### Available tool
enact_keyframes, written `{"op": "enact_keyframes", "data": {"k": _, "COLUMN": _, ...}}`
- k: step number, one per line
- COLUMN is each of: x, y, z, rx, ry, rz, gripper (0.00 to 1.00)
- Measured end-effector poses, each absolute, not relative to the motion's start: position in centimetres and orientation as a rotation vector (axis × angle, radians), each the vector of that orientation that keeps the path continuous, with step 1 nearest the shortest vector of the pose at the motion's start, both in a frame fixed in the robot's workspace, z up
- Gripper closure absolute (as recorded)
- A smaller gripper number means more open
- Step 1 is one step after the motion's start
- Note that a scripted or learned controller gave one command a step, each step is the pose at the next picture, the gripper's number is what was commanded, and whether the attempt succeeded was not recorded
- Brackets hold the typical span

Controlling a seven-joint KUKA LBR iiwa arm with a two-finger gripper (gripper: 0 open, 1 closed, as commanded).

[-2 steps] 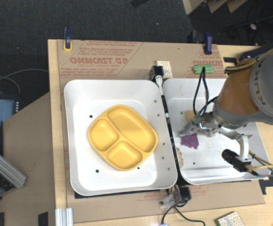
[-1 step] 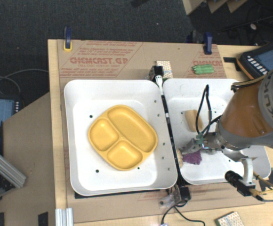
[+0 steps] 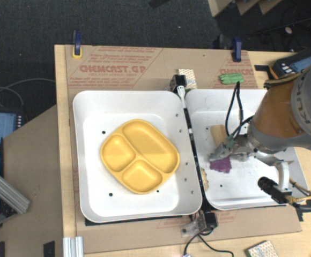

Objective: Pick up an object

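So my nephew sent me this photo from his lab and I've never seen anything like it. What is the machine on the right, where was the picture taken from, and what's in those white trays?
The picture comes from one camera fixed above a workbench, looking down at a slant. The grey machine with the orange band is a robot arm reaching in from the right. Its job here is to pick up an object. Its grasping end, the pincer, is down inside the right white bin, right by a small purple object. I cannot tell whether it grips anything. A tan piece lies just behind it. The left white bin holds a yellow plate with three compartments. Both bins sit on a brown board.
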State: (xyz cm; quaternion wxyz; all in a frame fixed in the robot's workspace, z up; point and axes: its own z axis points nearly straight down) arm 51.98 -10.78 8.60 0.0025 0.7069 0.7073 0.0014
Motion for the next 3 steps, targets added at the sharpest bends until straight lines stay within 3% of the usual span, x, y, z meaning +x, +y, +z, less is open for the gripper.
{"op": "enact_keyframes", "data": {"k": 1, "x": 47.8, "y": -9.5, "z": 8.5, "rx": 2.225, "ry": 2.224, "rz": -0.001, "gripper": 0.0}}
{"op": "enact_keyframes", "data": {"k": 2, "x": 48.0, "y": -9.7, "z": 9.6, "rx": 2.221, "ry": 2.216, "rz": 0.002, "gripper": 1.0}}
{"op": "enact_keyframes", "data": {"k": 3, "x": 54.2, "y": -2.9, "z": 19.1, "rx": 2.203, "ry": 2.226, "rz": 0.018, "gripper": 1.0}}
